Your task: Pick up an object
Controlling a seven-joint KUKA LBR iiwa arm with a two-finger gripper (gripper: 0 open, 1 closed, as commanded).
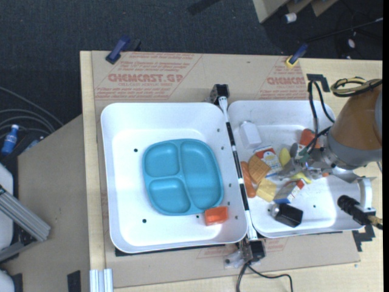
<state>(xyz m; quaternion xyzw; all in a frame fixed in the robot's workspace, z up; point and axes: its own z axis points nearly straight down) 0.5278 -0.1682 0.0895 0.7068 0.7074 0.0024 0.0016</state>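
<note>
While the end effector [299,170] stood low over the clutter in the right bin [322,221], its opening and any hold could not be told. A clean vertical approach on one piece, the black object [287,214] nearest, was advised. Room was tight; the far wall and the divider [234,157] hemmed it
</note>
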